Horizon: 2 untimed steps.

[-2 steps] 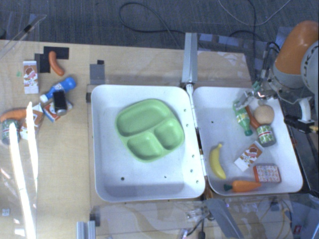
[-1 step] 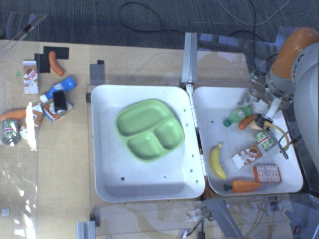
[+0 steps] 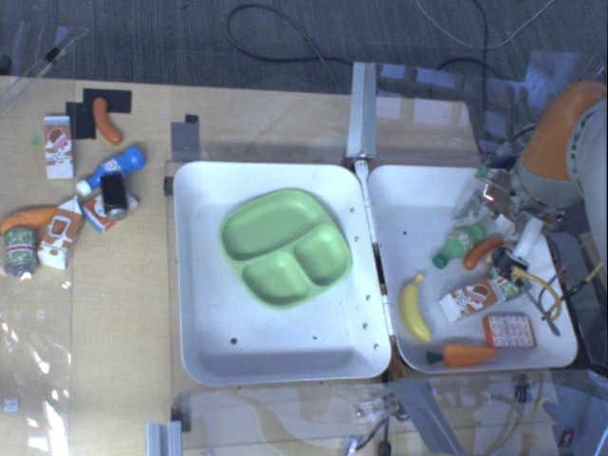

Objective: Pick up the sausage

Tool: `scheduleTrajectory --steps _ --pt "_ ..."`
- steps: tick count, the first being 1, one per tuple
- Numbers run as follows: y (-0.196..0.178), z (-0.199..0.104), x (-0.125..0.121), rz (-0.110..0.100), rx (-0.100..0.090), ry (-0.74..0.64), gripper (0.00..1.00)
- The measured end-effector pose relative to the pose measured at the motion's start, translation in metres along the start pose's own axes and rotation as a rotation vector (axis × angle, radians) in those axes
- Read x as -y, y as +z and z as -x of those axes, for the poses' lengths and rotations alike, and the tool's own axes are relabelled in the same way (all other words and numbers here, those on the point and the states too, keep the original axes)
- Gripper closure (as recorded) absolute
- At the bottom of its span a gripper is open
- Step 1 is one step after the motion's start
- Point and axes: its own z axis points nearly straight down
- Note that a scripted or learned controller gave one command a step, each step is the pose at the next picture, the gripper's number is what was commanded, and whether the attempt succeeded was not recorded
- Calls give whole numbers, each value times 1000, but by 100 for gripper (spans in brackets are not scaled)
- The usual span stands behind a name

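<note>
The sausage (image 3: 483, 251), a short orange-red link, lies in the right bin (image 3: 418, 190) near its right side. It sits slantwise between a green bottle (image 3: 458, 245) and a small carton (image 3: 470, 300). My gripper (image 3: 486, 213) hangs over the right bin's upper right part, just above the sausage and the bottle. Nothing shows held in it. The grey arm with its orange band (image 3: 570, 122) comes in from the right.
The right bin also holds a banana (image 3: 413, 307), a carrot (image 3: 465, 354) and a red box (image 3: 508, 331). A green divided plate (image 3: 285, 245) lies in the left bin (image 3: 199, 283). Loose items, among them another orange link (image 3: 107, 122), lie on the bench at left.
</note>
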Motion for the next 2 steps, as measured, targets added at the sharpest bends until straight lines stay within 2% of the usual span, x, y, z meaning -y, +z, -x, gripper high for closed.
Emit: scheduleTrajectory --steps 1,2 --pt "-2 20 62 7 -1 -185 0" --pt "-2 44 90 10 -3 -60 0"
